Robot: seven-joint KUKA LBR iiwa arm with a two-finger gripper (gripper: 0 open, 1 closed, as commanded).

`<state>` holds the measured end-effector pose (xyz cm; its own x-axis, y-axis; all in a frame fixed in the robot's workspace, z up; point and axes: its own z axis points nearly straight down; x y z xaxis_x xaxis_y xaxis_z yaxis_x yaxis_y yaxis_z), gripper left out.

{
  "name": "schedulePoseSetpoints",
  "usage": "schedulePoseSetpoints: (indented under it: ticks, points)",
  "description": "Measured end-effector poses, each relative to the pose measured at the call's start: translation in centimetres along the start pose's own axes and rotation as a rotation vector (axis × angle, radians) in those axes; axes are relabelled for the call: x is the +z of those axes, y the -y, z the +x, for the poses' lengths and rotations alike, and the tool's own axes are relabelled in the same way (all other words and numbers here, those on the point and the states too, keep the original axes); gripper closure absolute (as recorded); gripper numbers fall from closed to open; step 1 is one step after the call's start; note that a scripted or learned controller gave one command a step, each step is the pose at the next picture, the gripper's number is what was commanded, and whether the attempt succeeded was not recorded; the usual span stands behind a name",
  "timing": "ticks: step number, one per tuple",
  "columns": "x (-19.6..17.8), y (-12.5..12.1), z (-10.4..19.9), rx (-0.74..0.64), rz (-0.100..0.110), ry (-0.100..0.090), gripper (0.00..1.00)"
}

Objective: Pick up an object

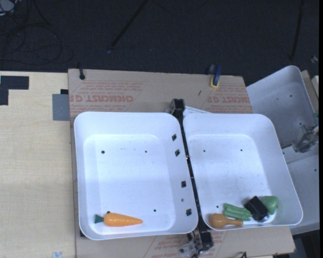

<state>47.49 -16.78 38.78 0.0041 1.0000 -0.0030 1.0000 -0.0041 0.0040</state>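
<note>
carrot (123, 220) lies alone at the front of the left bin (86, 144); can't tell the pincer's state.
looks like light, stiff, slick plastic, so take it across the thick orange middle. you'd find the cluttered right bin (282, 160) pile harder.

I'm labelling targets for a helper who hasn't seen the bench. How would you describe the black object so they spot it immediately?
Of the two white bins, take the right bin and look at its near right corner, where a few small things lie bunched together. The black object is a small dark block lying among the green pieces, with an orange-tan gourd shape to its left. It is the only black item there.
</note>
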Motion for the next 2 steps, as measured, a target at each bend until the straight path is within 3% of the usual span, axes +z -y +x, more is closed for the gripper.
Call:
schedulePoseSetpoints:
  ticks: [1,2]
  points:
    - [14.2,-2.3,1.9,-0.005,0.018,-0.007,1.00]
    - [6.0,-5.5,5.3,-0.009,-0.001,-0.002,1.00]
